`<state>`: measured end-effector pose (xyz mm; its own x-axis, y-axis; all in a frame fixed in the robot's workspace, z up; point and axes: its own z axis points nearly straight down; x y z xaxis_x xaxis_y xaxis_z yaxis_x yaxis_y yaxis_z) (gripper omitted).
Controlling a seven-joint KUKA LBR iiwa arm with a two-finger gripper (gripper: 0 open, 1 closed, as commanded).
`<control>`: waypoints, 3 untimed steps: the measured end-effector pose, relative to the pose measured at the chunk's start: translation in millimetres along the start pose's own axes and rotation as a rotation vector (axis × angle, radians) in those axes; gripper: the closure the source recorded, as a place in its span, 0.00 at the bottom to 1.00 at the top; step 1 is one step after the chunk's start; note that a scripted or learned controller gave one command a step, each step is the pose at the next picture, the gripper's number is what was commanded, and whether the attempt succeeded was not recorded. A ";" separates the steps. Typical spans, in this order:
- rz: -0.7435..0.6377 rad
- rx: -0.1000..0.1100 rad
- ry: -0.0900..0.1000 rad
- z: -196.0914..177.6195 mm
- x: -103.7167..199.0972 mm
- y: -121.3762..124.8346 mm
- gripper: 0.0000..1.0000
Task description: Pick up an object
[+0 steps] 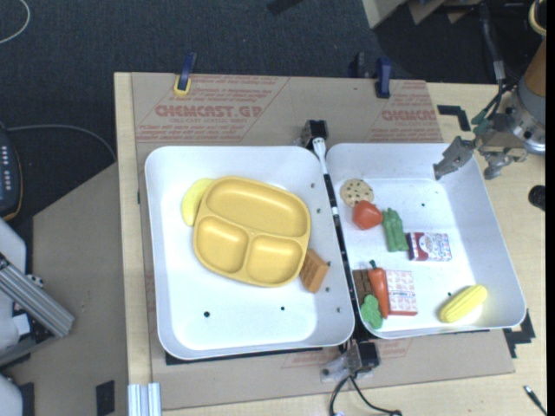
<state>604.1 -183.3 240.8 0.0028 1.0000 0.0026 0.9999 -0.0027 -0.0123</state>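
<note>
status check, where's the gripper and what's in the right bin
Gripper open, above right bin's far right corner, holding nothing. Toy food scattered below: cookie, tomato, corn. Nothing in the way.

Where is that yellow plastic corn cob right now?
The yellow plastic corn cob lies in the right white bin's near right corner, beside the small red-and-white carton.

Bright even overhead light; soft shadows; slight blur; mild glare on bins (173,232).
</note>
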 end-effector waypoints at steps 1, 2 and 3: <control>-0.003 -0.013 -0.003 -7.4 0.3 2.5 0.00; -0.003 -0.005 -0.001 56.0 4.9 3.7 0.00; -0.003 -0.006 0.000 99.2 7.3 2.0 0.00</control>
<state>605.0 -175.8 141.6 -0.0004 1.0000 0.0021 1.0000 0.0004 -0.0063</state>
